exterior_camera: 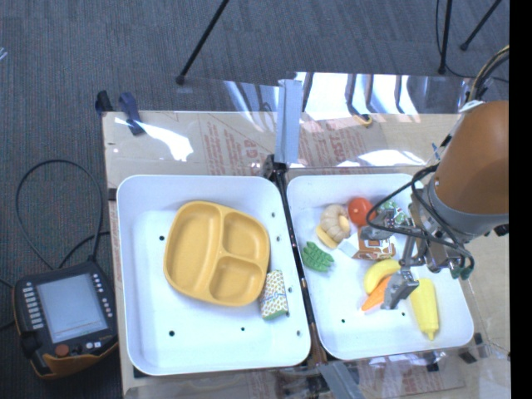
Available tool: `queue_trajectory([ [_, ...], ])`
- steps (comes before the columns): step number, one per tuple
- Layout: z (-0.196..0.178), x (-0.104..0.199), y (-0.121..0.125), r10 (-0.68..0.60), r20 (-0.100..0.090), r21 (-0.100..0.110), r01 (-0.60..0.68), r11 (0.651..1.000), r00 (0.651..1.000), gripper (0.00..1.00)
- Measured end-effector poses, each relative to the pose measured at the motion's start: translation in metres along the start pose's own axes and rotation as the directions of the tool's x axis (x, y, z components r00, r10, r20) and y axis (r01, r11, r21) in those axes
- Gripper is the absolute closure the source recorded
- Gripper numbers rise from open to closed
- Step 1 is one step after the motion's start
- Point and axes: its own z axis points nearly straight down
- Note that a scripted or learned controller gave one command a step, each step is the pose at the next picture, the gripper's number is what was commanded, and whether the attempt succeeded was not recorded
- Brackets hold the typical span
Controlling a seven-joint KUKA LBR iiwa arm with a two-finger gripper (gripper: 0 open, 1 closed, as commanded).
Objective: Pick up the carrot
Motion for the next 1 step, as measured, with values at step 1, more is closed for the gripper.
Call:
queue_trajectory([
  [1,0.1275,0.0220,-0.0021,-0.060,-0.002,-0.001,0.060,0.998,0.998,0.00],
])
